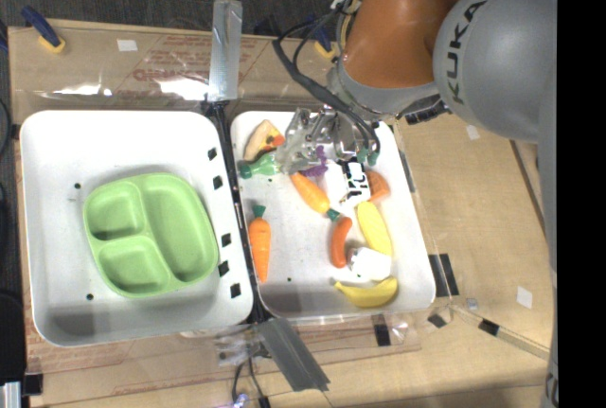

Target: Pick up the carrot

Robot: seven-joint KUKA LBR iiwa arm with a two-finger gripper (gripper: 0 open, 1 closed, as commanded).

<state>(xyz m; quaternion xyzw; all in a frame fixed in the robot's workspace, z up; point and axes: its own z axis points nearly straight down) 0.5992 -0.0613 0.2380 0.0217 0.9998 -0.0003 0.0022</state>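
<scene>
Carrot low on the left of the right bin, gripper up at the bin's far end.

The carrot [259, 245] lies lengthwise beside the left wall of the right bin [409, 207], green top pointing away from the camera, apart from the other toy food. To its right lie 2 more orange carrot-like pieces [311, 192] [340, 242], a yellow piece [373, 226] and a banana [368, 292]. The gripper [308, 139] hangs over the bin's far end near a sandwich wedge [262, 139]; I cannot tell how it is set. The left bin [47, 141] holds a green divided plate [149, 233].
</scene>
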